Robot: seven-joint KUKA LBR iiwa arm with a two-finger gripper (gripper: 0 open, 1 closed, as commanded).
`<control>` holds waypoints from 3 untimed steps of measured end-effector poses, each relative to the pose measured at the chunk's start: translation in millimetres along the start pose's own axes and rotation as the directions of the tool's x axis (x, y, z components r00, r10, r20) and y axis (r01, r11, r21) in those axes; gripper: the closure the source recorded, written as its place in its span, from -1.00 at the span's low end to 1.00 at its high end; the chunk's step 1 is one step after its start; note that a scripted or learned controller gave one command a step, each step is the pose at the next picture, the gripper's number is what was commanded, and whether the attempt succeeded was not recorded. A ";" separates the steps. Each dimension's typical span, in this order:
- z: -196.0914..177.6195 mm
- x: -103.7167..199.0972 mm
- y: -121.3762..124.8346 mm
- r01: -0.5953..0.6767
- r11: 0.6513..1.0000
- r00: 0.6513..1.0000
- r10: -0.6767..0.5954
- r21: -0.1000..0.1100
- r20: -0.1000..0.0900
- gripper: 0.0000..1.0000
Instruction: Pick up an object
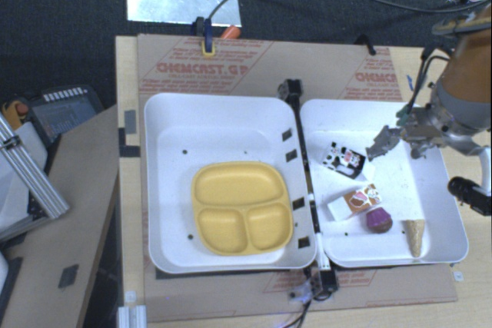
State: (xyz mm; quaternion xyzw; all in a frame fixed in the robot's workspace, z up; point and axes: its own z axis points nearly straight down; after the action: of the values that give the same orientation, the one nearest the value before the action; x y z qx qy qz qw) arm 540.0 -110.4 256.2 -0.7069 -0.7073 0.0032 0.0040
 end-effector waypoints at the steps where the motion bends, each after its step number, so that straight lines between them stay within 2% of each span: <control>1: -6.0 0.1 2.1 0.002 1.000 1.000 -0.002 -0.012 0.002 -1.00; 3: 105.2 -16.4 10.3 0.000 1.000 1.000 0.000 -0.007 0.000 -1.00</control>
State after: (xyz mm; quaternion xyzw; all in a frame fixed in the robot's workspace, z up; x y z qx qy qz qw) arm 549.2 -126.8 150.8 -0.7070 -0.7072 0.0010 0.0014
